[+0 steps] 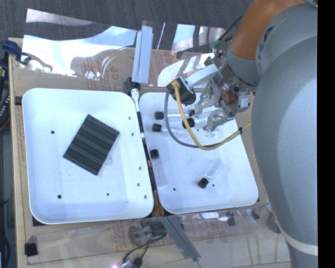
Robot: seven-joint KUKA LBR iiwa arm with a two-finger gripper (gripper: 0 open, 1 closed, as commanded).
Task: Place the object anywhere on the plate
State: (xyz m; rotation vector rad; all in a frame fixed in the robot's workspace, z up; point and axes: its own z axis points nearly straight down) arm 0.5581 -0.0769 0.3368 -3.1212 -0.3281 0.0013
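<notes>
Reaching in from the right, the big grey arm (285, 121) with its orange band hangs over the far part of the right bin (234, 197), and its jaws (204, 111) sit low above the white floor there, tangled up with a yellow cable (196, 141) that loops down across the bin and back up to the wrist. From where I stand I cannot tell whether the jaws are open or closed; the metal parts and the cable crowd together too much. Nothing shows plainly between them. Over in the left bin (39, 149) lies the plate (91, 144), a dark ribbed rectangle, turned at a slant near the middle, flat on the white bottom and well apart from the arm. In the right bin a small clear object (213, 169) rests on the floor toward the near right, hard to make out against the white, and just beside it sits a small black piece (203, 182). A few more small black bits (156, 121) stand along the left side of that bin, near the wall between the two. Both bins sit side by side on the pale worktop (19, 94), touching along their inner edges.
</notes>
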